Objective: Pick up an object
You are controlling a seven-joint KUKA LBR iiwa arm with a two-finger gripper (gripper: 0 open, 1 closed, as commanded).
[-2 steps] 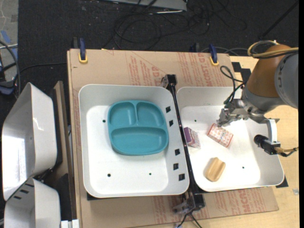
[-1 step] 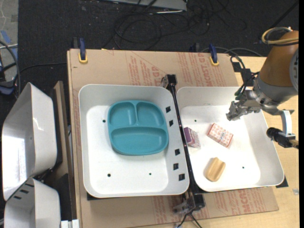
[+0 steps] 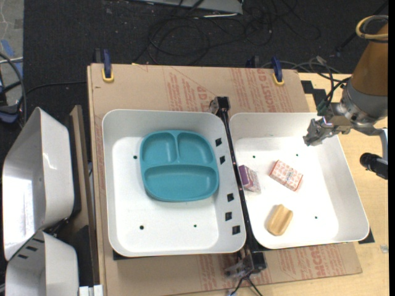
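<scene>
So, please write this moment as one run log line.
gripper: above right bin, far edge | holding: nothing seen | pink box, tan piece, purple item: untouched

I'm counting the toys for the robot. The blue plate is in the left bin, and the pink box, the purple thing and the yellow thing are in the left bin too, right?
Not quite. In the camera view the blue plate is in the left bin, but the pink box, purple thing and yellow thing lie in the right bin.
</scene>
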